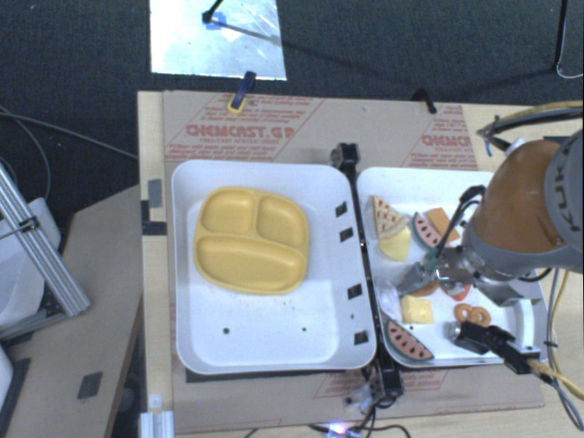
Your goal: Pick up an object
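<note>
A robotics lab: the grey arm [534, 213] reaches over two white bins [274, 336] on a cardboard-covered counter [274, 126], with loose cables [27, 130] and aluminium framing [36, 254] at the frame's left.

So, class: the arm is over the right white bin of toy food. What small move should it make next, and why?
Probably a short drop straight down. The gripper hangs low in the right white bin, just above the pale yellow cheese-like block and beside the yellow wedge. No item shows between its fingers, so nothing looks grasped yet.
</note>
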Robot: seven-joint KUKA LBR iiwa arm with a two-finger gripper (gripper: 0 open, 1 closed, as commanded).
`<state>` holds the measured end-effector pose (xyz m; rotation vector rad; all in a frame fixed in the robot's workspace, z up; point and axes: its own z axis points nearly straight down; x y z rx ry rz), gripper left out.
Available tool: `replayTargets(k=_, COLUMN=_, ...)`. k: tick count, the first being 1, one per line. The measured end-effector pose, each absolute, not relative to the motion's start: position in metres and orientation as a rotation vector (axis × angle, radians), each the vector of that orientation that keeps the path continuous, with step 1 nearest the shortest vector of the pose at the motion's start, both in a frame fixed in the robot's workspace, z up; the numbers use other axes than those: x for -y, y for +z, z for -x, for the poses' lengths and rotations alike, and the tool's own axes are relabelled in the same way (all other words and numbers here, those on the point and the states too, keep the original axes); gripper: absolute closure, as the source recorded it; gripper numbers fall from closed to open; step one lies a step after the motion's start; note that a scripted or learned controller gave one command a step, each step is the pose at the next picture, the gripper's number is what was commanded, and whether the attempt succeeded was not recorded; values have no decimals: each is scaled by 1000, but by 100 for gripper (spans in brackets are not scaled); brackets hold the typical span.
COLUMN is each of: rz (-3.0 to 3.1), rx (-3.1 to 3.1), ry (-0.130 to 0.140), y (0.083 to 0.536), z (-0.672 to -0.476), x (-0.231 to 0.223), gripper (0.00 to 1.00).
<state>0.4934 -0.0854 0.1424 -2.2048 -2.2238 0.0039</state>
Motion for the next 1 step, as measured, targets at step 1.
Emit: replayTargets(k=1, rz=2222, rx=2226, ry=-5, y=158, z=-498, x=90, gripper=100)
